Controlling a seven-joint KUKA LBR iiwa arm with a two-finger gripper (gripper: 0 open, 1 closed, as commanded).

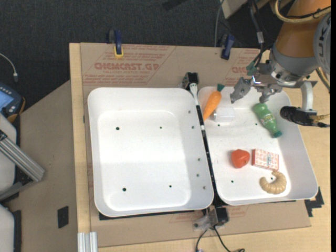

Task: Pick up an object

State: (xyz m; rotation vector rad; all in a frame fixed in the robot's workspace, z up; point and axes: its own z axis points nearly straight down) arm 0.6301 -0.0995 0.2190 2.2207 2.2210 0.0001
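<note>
**Hovering over the right bin, fingers spread and nothing held**

Reaching in from the right of the camera view, the grey arm (pixel 302 33) with its orange band is seen above the far end of the right bin (pixel 299 188). The gripper (pixel 253 92) is held above that bin's far part, and its two fingers (pixel 239 91) are spread apart with nothing seen between them.

Just beside the gripper, on the near-right side, a green bottle (pixel 266 118) is seen lying at a slant on the bin floor. To the gripper's left, an orange carrot (pixel 211 104) with a green top is laid close to the divide between the two bins. Between carrot and bottle, a small clear item (pixel 224 115) is seen; what it is cannot be told.

Nearer the front of the same bin, a red rounded object (pixel 240 158) is placed just beside a pink-patterned box (pixel 265 160). A tan, curved object (pixel 275 183) is set by the front rim, near the box.

The left bin (pixel 100 156) is seen alongside, both bins resting on a brown board (pixel 152 64).
</note>
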